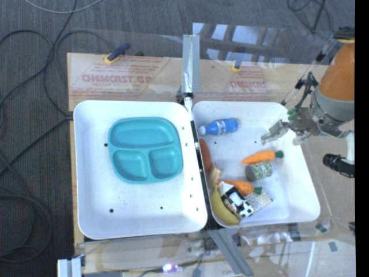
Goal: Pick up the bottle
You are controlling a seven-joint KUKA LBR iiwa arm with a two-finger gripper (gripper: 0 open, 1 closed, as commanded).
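bench sheet [124, 78] | faint red mirrored print, "CHEMCAST"-like, twice | otherwise unreadable

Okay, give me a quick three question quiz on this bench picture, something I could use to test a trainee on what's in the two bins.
1. True or false: the bottle lies on its side in the right bin.
2. What sits in the left bin? A) a banana B) a blue divided tray C) a carrot
3. Fill in: the tool is over the ____ bin, apart from the bottle.

Key
1. True; it lies near the bin's upper left corner.
2. B; the carrot and banana are in the right bin.
3. Right.
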